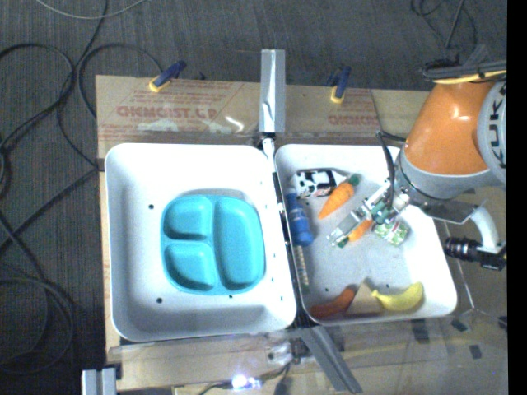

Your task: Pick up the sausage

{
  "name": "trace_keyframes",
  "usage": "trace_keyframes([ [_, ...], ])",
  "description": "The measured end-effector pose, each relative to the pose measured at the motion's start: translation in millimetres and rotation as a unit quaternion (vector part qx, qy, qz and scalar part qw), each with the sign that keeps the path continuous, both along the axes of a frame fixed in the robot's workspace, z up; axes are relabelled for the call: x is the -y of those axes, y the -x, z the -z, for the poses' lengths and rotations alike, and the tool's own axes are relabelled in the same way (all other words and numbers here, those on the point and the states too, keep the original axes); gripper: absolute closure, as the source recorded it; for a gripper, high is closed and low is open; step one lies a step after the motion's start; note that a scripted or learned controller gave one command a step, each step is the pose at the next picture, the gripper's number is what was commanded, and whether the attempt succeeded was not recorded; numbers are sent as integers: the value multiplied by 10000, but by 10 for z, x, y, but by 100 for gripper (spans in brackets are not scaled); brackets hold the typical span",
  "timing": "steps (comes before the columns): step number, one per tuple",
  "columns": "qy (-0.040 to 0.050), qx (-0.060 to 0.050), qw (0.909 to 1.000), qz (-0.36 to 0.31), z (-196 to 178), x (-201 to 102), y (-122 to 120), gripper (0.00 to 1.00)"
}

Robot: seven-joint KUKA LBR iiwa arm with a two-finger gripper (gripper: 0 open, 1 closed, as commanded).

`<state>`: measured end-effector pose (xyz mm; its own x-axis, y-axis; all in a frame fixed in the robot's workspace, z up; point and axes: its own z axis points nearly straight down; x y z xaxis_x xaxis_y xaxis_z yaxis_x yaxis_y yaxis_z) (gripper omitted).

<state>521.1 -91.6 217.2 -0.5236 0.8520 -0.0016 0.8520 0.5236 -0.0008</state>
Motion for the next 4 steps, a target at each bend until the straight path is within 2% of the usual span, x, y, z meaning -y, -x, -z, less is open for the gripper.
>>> trace_keyframes([
  [1,-9,-13,10000,65,1178,724,378,0],
  [2,-1,-2,9984,567,197,405,-59,0],
  [3,0,-14,9897,1434,789,773,379,0],
  [4,-8,-14,9915,1303,934,217,376,0],
])
